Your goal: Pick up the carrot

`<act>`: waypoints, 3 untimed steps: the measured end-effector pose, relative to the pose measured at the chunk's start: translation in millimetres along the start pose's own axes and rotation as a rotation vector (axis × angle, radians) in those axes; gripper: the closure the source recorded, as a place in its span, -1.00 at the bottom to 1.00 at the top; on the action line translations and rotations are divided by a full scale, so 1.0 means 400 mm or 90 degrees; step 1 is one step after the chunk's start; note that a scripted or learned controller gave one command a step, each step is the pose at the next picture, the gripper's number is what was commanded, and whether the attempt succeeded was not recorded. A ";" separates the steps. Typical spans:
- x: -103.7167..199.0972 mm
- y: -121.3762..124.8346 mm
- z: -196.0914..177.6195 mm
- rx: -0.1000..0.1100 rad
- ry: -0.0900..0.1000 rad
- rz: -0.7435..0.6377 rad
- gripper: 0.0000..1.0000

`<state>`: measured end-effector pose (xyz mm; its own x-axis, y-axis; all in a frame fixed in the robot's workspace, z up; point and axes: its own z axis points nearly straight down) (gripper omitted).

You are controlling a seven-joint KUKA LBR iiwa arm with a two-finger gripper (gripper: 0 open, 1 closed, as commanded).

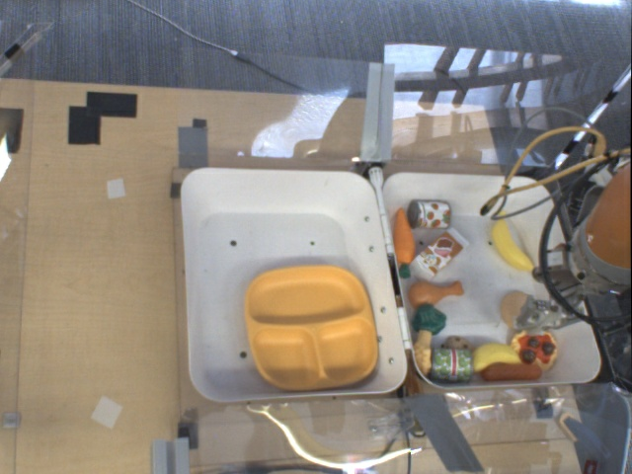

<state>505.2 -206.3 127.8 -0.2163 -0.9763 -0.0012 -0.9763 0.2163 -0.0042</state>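
Carrot [403, 237] lies lengthwise against the left wall of the right bin [568, 191], its upper end just beside a small can [429, 214] and its flank touching a carton [438, 255] — so a finger coming down on either side could, I judge, strike the wall or catch the carton and push the carrot aside instead of closing on it. The gripper [538, 313] hangs low at the bin's right side, near the banana [511, 247] and pizza slice [534, 346], well apart from the carrot and holding nothing. Its tip blurs into cables and the arm is cut off at the edge, so how wide it stands I cannot tell.
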 end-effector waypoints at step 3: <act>-0.138 -0.039 -0.053 0.002 -0.001 -0.412 1.00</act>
<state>532.1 -155.7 149.0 0.4160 -0.9094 0.0011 -0.9093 -0.4160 -0.0081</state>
